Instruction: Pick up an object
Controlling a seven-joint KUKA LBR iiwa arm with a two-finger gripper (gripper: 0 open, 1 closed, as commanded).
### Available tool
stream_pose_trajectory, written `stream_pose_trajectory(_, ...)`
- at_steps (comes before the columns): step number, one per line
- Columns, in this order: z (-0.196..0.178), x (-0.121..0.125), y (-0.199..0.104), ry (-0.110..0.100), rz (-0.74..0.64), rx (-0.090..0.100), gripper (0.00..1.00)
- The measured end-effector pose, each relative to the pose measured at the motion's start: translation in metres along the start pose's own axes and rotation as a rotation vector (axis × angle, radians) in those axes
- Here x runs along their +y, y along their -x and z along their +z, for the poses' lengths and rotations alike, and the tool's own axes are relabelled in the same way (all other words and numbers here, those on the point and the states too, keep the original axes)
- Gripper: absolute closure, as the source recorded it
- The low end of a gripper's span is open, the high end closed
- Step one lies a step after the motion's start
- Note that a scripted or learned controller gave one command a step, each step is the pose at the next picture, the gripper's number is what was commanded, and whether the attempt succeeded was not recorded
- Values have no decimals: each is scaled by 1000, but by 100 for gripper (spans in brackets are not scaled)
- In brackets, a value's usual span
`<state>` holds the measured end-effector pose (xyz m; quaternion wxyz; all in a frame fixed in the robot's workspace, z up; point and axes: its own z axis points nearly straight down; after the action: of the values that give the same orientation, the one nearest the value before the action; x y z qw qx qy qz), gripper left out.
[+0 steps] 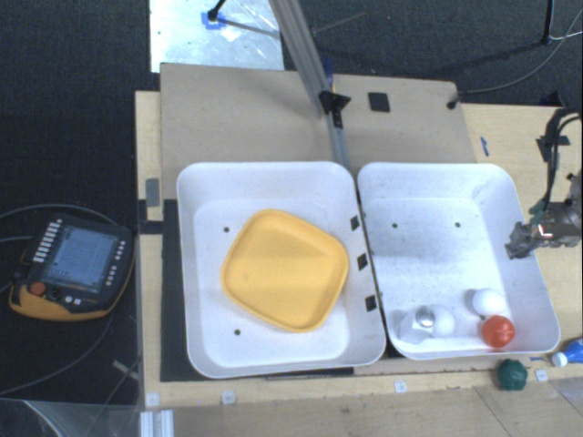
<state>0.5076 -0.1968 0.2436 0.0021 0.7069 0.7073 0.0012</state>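
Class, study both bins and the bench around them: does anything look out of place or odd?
Yes. A dark green ball lies on the bench outside the right bin, near its front right corner, while the red ball and white ball sit inside. The yellow plate lies askew in the left bin.

The square plastic plate (285, 282) is yellow, and both shallow plastic bins (205, 208) are white. One small round ball (497, 331) is red, another round ball (485, 301) is white, and the table (237, 107) is light brown.
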Motion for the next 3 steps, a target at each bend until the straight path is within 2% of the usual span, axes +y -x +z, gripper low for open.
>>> stream_pose_trajectory(1, -39, 1, 0, 0, 0, 0, 100)
stream_pose_trajectory(3, -10, 31, -99, -5, -4, 2, 100)
